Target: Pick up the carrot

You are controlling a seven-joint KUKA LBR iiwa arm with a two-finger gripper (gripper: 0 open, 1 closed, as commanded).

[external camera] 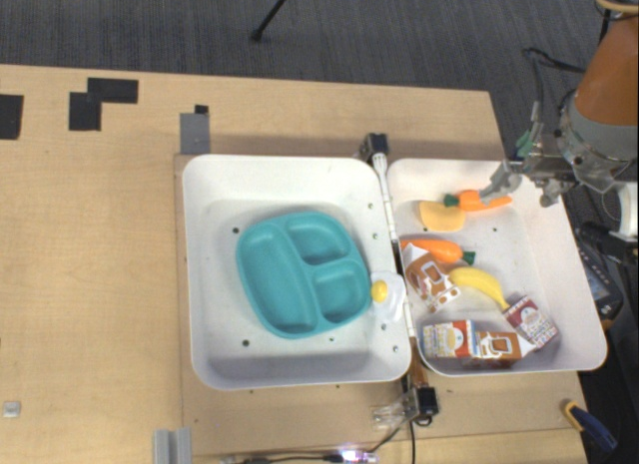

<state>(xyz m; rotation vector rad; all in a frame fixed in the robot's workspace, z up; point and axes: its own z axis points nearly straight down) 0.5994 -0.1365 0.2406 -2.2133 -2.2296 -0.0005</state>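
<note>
Two carrots lie in the right bin [579,282]. One carrot [481,202], orange with a green stub at its left end, lies near the bin's far wall beside a yellow wedge [440,216]. The second carrot [434,249] lies lower, by the bin's left wall, with its green end pointing right. My gripper [522,193] hangs over the far right part of this bin, open. Its left finger [496,189] reaches the right end of the far carrot, and its right finger stands apart over bare bin floor. Nothing sits between the fingers.
A banana [480,286], a small brown carton [429,281], a long carton [469,341] and a small packet [532,323] fill the nearer half of the right bin. The left bin [205,282] holds a teal divided plate [300,272] and a small yellow object [380,292].
</note>
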